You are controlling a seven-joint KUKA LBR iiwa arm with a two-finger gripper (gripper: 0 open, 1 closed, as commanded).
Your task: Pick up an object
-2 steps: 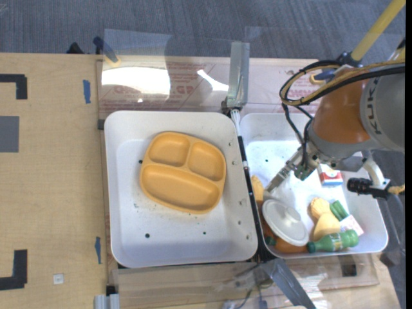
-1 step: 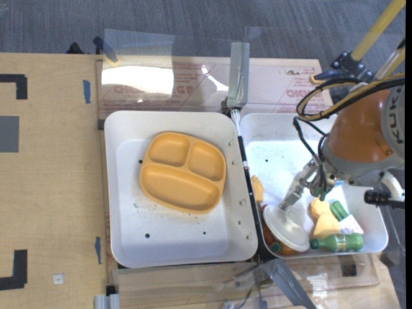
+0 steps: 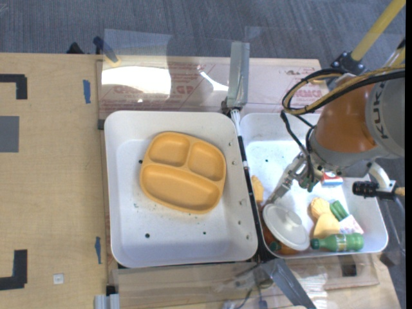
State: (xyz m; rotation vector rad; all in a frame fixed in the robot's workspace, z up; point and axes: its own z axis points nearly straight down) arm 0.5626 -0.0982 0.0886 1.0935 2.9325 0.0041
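**Arm reaching into the right-hand bin**

Camera view: A tan tabletop (image 3: 45, 192) is carrying two shallow white bins, with grey carpet lying beyond. Part of the word "KUKA" is showing on the arm (image 3: 351, 118), which is leaning in from the right, its orange band above the wrist. The tool (image 3: 281, 192) is pointing down and leftward in the right bin (image 3: 273, 148); how wide it is set cannot be told. A white bowl (image 3: 285, 225) is lying just below the tool, a green bottle (image 3: 336, 241) and yellow pieces (image 3: 322, 216) sitting to its right. Well left of it, a divided orange plate (image 3: 183, 170) is resting in the left bin (image 3: 122, 172).
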